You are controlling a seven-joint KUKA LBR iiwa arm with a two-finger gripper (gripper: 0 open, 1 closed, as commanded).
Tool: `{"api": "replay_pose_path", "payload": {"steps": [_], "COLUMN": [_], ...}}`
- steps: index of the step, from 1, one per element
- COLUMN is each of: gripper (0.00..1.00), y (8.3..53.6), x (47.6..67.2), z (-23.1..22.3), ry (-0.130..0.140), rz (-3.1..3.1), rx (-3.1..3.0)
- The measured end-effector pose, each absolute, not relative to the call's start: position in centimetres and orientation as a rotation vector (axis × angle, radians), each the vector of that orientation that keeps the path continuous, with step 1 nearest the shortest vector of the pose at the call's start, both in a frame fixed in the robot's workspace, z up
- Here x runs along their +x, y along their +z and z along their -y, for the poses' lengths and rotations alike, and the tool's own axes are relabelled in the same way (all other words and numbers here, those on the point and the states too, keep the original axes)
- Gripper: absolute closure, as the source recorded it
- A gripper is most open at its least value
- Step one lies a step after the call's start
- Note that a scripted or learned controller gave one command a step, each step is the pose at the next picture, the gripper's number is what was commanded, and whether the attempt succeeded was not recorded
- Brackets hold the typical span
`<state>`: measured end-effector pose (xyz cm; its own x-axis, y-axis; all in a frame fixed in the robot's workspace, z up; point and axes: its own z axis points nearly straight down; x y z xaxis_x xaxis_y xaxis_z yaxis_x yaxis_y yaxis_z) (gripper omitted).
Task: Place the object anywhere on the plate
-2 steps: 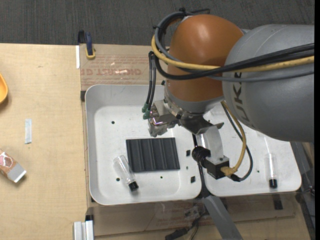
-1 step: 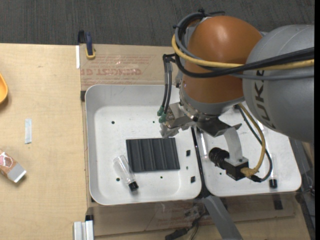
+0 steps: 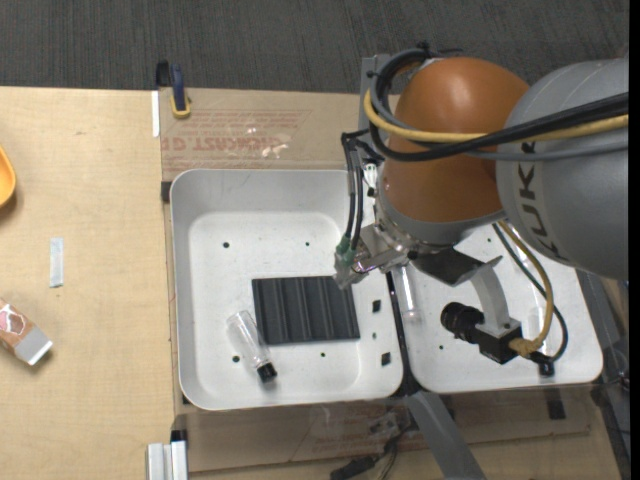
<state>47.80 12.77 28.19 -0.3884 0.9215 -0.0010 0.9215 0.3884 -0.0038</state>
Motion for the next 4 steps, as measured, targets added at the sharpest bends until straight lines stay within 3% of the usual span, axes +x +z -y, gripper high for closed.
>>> {"api": "replay_pose_path", "payload": {"steps": [1,2,3,4], "gripper": [1.0,1.0,1.0,1.0], "y": [23.7,27.1,26.8,25.0], "x": [47.7,47.8,47.8,47.8], "z": [-12.8,-11.0,-16.1,-14.0], "ry": [0.006,0.002,0.003,0.003], "rz": [2.662,2.78,2.908,2.931], "rx": [-1.665,-1.465,-1.19,-1.127]}}
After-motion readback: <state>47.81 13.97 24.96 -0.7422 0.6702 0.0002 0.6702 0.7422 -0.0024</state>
